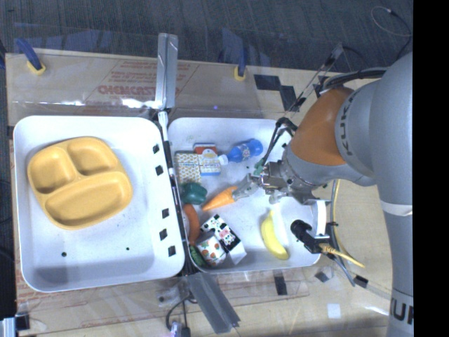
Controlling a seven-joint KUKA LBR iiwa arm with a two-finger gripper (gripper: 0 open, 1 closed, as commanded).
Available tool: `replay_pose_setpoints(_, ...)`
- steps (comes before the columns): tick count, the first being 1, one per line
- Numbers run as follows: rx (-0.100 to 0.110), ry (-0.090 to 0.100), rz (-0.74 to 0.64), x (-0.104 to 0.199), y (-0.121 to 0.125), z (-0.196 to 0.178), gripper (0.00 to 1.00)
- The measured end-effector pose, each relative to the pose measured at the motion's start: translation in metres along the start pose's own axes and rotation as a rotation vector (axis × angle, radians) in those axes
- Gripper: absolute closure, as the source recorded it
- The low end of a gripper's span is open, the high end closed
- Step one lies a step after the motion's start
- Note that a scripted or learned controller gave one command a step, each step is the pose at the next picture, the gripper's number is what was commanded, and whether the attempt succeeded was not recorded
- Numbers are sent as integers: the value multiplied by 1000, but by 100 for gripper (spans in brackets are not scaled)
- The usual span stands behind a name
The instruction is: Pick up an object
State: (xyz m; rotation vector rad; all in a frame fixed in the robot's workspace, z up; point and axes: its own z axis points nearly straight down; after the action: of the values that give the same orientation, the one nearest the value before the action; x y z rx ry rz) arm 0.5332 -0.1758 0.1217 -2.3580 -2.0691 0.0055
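Carrot (pixel 219 198): orange, tapered, in right bin (pixel 210 126) centre, its thick end beside the gripper (pixel 254 183) | banana (pixel 274 236): yellow, curved | bottle (pixel 238 151): blue, label unreadable | tray (pixel 78 180): yellow, three compartments, left bin (pixel 42 126) | claw state: cannot tell

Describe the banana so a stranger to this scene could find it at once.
Look in the right-hand white bin, the one crowded with small items. The banana lies near its lower right corner, just below the gripper. It is the only plain yellow, curved thing there; the carrot nearby is orange and pointed.
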Motion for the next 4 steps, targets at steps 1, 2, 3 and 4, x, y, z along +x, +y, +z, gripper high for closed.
replay_pose_setpoints(1,0,0,16,50,-1,31,0)
replay_pose_setpoints(2,1,2,-14,3,-8,31,0)
replay_pose_setpoints(3,0,3,157,-29,-37,31,0)
replay_pose_setpoints(4,-1,1,320,-14,20,31,0)
